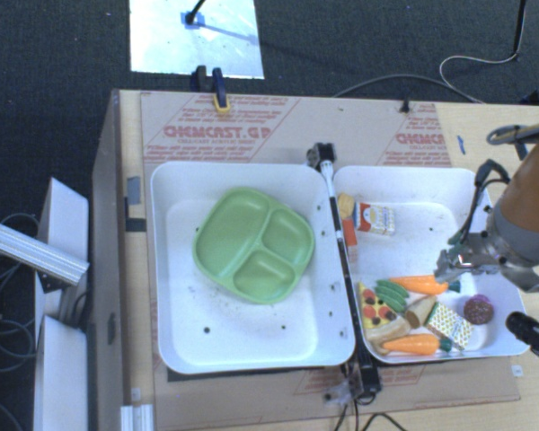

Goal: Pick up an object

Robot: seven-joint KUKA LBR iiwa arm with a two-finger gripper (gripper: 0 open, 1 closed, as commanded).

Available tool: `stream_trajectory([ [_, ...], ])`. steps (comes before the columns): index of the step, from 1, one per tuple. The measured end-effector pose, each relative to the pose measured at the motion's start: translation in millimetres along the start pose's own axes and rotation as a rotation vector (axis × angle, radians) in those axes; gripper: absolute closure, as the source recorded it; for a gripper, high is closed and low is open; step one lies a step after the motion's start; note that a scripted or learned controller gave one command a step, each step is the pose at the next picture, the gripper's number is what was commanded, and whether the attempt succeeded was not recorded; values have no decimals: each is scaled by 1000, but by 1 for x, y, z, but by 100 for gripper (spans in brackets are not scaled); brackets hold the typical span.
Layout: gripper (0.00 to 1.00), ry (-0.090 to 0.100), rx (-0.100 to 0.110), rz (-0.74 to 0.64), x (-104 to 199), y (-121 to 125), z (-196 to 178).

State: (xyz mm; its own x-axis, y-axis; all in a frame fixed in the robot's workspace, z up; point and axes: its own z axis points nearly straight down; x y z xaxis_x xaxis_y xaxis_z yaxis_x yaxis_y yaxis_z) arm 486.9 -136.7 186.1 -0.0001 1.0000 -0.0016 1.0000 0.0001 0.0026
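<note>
The right bin (404,196) holds several toy foods. A small carton (375,218) lies near its back, an orange carrot (419,285) sits mid-right, and a green pod (394,293) is beside it. A pizza slice (374,306), a second carrot (411,345), a patterned block (453,324) and a purple piece (478,310) crowd the front. My gripper (455,264) hangs at the carrot's right end, just above the pile. Nothing is visibly held.
The left bin (175,330) holds a green divided plate (254,244). A divider bar (337,241) runs between the bins. The arm's grey body with its orange band (528,205) fills the right side over the right bin's edge. Cables trail behind the bench.
</note>
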Motion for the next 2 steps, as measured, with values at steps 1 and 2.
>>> stream_trajectory([
  [1, 100, 0, -1, -1, 38, 1, 91],
  [2, 100, 1, -2, -4, 42, 73, 11],
])
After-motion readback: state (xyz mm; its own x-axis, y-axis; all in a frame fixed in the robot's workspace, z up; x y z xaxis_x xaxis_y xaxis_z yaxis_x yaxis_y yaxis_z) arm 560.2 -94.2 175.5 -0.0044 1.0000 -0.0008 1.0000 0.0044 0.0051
